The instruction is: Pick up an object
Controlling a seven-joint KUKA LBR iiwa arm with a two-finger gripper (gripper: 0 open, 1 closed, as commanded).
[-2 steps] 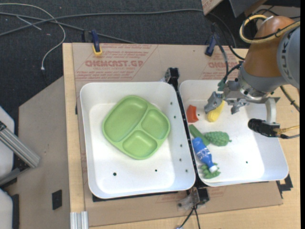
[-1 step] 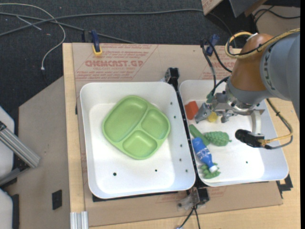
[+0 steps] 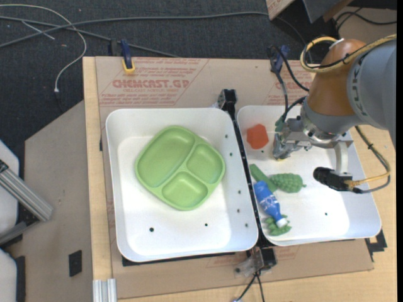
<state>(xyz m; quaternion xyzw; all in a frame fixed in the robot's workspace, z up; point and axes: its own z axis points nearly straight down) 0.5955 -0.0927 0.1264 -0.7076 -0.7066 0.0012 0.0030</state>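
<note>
Left bin (image 3: 126, 231): green divided plate (image 3: 181, 167) at center. Right bin (image 3: 359, 228): orange object (image 3: 257, 136) at 10 o'clock, blue bottle (image 3: 269, 203) at 7, green bumpy toy (image 3: 286, 182) center-left. Gripper (image 3: 283, 148) low beside orange object; can't tell its state.

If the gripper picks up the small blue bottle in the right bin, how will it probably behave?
The blue bottle lies on its side, so a push would probably roll it. It looks like light plastic, likely smooth and slippery. Green items lie close by, so they may shift too.
</note>
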